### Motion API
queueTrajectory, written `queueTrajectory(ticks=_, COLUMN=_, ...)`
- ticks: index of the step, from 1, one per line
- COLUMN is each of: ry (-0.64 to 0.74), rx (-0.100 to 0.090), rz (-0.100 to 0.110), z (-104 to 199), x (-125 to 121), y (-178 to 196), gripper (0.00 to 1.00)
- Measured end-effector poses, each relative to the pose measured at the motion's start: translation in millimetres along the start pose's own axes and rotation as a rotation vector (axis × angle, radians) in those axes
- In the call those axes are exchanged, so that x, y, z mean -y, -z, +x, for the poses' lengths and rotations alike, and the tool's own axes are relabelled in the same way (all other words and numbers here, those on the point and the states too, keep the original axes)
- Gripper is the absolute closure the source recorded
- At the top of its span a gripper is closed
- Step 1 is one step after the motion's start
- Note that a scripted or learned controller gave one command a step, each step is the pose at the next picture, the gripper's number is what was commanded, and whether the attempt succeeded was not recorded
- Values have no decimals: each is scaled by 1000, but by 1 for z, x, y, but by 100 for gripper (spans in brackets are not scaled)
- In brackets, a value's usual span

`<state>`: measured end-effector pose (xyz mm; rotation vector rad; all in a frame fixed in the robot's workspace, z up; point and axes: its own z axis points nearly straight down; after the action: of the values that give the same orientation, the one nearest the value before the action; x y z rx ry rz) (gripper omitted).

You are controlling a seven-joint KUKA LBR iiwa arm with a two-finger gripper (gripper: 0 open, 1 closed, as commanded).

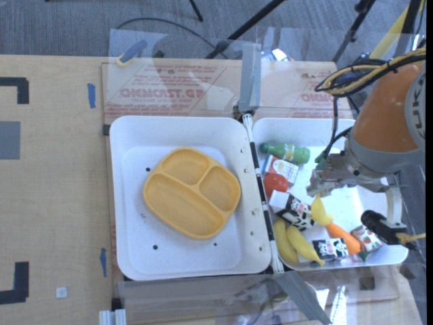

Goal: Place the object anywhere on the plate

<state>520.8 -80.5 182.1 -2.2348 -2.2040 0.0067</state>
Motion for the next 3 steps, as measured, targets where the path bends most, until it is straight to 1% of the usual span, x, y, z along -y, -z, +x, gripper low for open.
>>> queueTrajectory(ticks=1, ry=8, rx=1, rz=-2, z=59, x=-34, y=107, gripper=100)
queueTrajectory(ticks=2, ry=279, rx=0, rz=1, z=146, x=-14, y=41, gripper=100)
queueTrajectory(ticks=3, ry=331, rx=1, rz=0, z=255, x=-3, y=17, gripper=100)
